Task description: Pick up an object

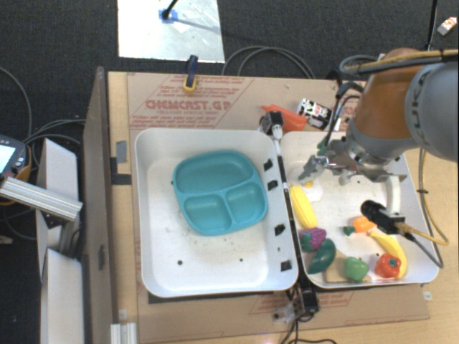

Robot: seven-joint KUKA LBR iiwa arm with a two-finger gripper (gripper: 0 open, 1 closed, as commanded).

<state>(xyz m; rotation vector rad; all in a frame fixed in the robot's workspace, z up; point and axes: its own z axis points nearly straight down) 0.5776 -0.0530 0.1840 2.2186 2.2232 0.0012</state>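
Hanging over the upper left of the right bin [337,208], the gripper [315,167] carried nothing that could be seen. Whether it was spread or pressed together could not be told from this slant. No object had been lifted yet, so by my judgement the pick was at its approach, with the grasp and the lift both left to do. The candidates all lay in that bin. The corn [303,206] was against the divider just below the gripper, the grapes [312,237] lay under that, and a green piece [323,256] sat lower still. A tomato [388,265] and a banana [393,249] lay touching near the lower right corner. The corn looked the likeliest target, being nearest. The left bin [158,213] held a teal plate [219,192], well apart from the gripper.
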